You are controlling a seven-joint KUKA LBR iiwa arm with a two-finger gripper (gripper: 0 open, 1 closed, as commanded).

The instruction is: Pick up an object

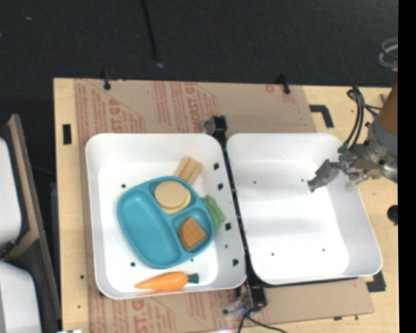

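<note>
The left bin (100,186) holds a blue divided plate (147,227) with a round tan cookie (172,195) and a brown waffle-like piece (192,234) on it. An orange carrot (164,281) lies near the bin's front wall. A tan wooden block (189,168) sits behind the plate, and a green piece (215,212) rests at the plate's right edge. My gripper (324,175) hangs over the right bin (298,255), at its right side, with nothing visible between its fingers.
A black divider with clips (227,186) runs between the two bins. The bins rest on a cardboard sheet (145,106) over the wooden bench. Cables (357,116) trail by the arm at the right.
</note>
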